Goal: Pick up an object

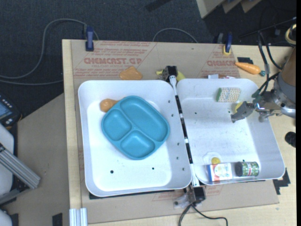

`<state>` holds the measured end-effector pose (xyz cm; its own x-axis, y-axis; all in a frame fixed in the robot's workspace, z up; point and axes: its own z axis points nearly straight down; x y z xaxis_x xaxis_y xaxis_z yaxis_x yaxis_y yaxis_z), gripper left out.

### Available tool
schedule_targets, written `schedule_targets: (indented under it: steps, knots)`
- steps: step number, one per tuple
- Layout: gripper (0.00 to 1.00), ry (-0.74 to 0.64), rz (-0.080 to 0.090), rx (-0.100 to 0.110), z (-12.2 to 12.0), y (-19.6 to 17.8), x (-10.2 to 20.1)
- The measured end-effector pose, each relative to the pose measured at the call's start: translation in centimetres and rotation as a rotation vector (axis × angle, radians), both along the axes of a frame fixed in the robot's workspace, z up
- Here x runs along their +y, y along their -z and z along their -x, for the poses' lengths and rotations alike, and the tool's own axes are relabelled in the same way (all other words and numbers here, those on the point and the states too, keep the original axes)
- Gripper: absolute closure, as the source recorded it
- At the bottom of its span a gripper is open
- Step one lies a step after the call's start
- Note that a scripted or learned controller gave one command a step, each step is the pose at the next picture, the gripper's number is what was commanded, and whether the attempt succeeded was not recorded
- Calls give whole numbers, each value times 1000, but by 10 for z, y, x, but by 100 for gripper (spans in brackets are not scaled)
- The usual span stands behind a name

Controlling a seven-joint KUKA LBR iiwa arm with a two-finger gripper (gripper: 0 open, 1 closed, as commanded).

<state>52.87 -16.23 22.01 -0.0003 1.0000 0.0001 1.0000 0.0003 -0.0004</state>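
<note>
1. The table carries two white bins side by side. The left bin has a big blue plate in it, cut into three parts. A small orange thing peeks out from under the plate at about 10 o'clock.

2. The right bin has a few small things. A little dotted sponge sits up at about 12 o'clock in that bin. Down at 6 o'clock, a small carton lies on its side, and a dark green can lies just beside it. A little yellow thing sits just above the carton.

3. The arm comes in from 3 o'clock. Its pincer hangs over the right bin, near the sponge, at about 4 o'clock from it.

4. I cannot tell how the pincer is set, and I see nothing in it.

5. So I think the job is at the reaching step. Nothing has been picked up yet.

6. The sponge looks like the closest thing to grab. The carton and can are well apart from the pincer.

7. Next, I think the pincer needs to get right over one thing, go down, and squeeze it. The sponge is soft and flat, so it may need to go low.
</note>
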Motion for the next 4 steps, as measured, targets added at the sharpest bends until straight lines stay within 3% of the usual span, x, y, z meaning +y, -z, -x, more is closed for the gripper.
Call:
schedule_targets:
  steps: [1,2,3,4]
  knots:
    - [0,-2,-15,-1,-46,139,-57]
    - [0,-7,2,-8,-131,134,-17]
    - [100,-2,2,-5,-128,124,-20]
    - [0,-3,3,-4,-128,124,-20]
